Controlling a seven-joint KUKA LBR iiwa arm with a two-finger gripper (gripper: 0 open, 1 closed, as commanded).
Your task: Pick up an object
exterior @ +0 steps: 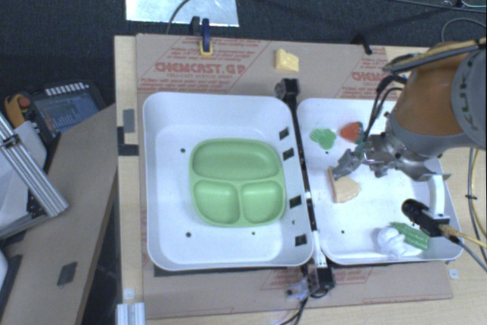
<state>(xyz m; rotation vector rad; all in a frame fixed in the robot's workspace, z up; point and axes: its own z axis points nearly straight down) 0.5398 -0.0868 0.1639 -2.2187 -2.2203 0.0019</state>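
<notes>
- You can read red "CHEMCAST GP" lettering on the brown board under the bins.
- Your gripper hangs over the right bin; you cannot tell its jaw state.
- A tan wedge lies just below it, a green piece above.

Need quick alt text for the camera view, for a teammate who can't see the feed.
The arm's end effector hangs low in the right bin, just above a tan wedge; a green piece, a red piece and a green-and-white toy lie nearby. The left bin holds a green divided tray.
</notes>
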